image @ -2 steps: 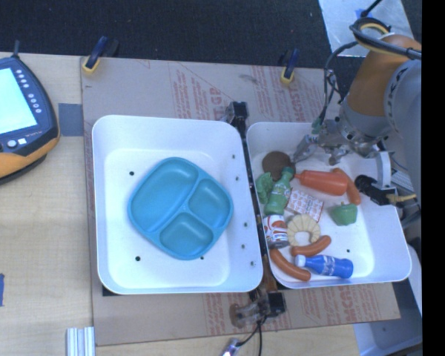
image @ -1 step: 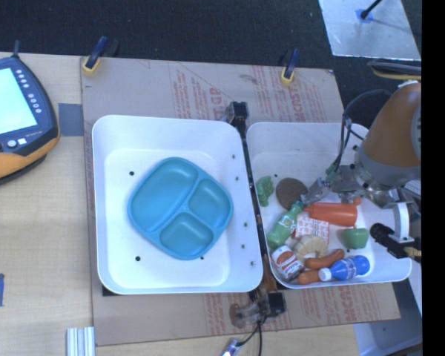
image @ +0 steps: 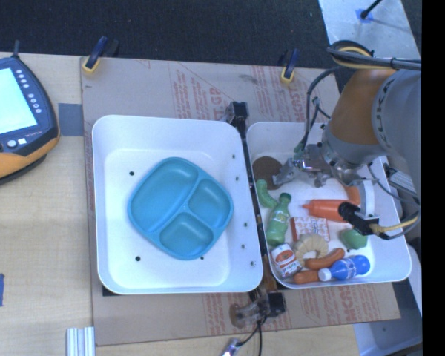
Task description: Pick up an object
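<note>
I'm looking down at a pale wooden bench point(image: 30, 236) with a brown cardboard sheet point(image: 170, 87) lying across it, held by yellow-and-blue clamps point(image: 95, 56) along the upper edge. Dark carpet point(image: 170, 10) is filling the top of the frame.

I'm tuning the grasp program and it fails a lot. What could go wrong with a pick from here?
The objects are packed tight in the right bin: the green bottle, sausage and blue-capped bottle touch neighbours, so a grasp may catch two or slip. The gripper hangs near the back wall and could bump it.
</note>
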Available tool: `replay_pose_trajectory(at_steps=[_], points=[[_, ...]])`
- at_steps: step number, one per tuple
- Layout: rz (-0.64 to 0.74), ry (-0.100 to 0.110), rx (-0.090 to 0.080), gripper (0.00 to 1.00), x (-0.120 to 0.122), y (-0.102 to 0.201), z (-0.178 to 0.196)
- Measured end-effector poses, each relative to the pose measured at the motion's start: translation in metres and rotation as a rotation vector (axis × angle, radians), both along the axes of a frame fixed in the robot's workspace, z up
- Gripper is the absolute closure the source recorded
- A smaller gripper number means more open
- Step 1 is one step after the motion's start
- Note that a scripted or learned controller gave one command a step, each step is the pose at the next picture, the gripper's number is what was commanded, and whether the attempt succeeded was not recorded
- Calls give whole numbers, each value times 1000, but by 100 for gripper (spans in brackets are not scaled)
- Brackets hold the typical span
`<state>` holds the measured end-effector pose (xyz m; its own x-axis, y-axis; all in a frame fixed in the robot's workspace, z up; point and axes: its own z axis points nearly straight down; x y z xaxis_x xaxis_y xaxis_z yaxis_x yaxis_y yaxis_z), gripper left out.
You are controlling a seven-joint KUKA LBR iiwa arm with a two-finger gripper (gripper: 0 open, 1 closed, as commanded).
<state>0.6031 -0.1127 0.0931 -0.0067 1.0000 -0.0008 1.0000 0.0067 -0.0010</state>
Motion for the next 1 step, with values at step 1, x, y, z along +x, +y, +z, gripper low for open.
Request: replay_pose_trajectory(at_steps=[1], points=[[-3,-3,0,0,55,12,1]])
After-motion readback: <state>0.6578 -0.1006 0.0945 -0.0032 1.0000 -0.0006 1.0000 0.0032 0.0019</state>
